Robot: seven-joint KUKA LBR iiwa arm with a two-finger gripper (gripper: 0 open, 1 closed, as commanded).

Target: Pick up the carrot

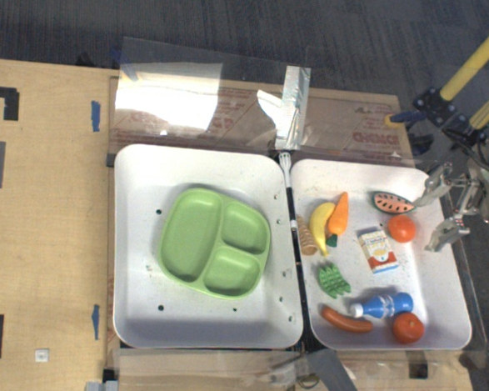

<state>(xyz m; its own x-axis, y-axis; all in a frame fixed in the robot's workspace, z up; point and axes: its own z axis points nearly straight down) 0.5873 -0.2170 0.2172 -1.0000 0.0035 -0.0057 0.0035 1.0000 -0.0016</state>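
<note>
The carrot (338, 214) is orange and lies upright in the picture in the upper part of the right bin (447, 284), touching the right side of a yellow banana (321, 227). My gripper (439, 210) hovers over the bin's right rim, well to the right of the carrot. Its two metal fingers (434, 185) stand spread apart and open, with nothing between them.
The right bin also holds a watermelon slice (392, 202), a tomato (402, 229), a small carton (378, 248), a green leafy piece (333, 279), a sausage (346, 320), a blue bottle (383, 306) and a second tomato (408, 327). A green divided plate (216, 243) lies in the left bin (132, 249).
</note>
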